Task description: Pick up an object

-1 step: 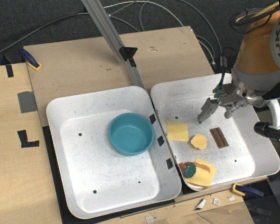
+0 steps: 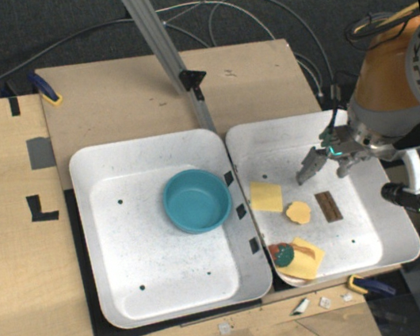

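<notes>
The hand (image 2: 325, 166) hangs spread wide and holds nothing over the right bin (image 2: 394, 251). Below it, a brown block (image 2: 328, 206), a round yellow piece (image 2: 298, 213) and a yellow square (image 2: 266, 197) lie apart. A blue bowl (image 2: 196, 199) sits in the left bin (image 2: 107, 221).

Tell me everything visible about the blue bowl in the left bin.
The blue bowl is round, teal-blue all over, with a smooth plastic-like look. It stands upright, its opening facing up, and nothing is seen inside it. It rests on the floor of the left bin, toward that bin's right side and a little above its middle, apart from the walls. Nothing else touches it; the hand is over the right bin, well away.
</notes>
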Motion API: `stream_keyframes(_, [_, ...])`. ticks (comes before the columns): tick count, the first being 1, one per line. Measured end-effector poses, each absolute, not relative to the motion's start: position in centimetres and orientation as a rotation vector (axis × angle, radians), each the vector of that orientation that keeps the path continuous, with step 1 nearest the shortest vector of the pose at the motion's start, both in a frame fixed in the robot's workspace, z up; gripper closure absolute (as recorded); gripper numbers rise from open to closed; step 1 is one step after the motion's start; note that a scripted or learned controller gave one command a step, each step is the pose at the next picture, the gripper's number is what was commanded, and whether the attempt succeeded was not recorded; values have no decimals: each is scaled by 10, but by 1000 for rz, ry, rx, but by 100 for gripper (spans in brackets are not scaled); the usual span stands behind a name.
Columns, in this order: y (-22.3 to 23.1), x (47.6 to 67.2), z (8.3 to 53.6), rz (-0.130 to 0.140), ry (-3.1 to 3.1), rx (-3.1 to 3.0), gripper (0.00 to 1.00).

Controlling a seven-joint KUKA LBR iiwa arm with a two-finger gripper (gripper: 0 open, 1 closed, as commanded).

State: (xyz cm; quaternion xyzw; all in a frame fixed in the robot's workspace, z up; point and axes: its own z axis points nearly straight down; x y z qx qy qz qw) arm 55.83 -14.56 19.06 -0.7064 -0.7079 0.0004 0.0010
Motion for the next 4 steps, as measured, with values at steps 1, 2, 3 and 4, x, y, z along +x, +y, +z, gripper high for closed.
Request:
stream_keyframes(1, [-140, 562, 145, 7, -2220, -2216, 0])
stream_keyframes(2, [-139, 561, 91, 6, -2221, -2217, 0])
stream_keyframes(3, [-139, 561, 103, 3, -2222, -2216, 100])
stream_keyframes(4, [-146, 555, 153, -2, -2223, -2224, 100])
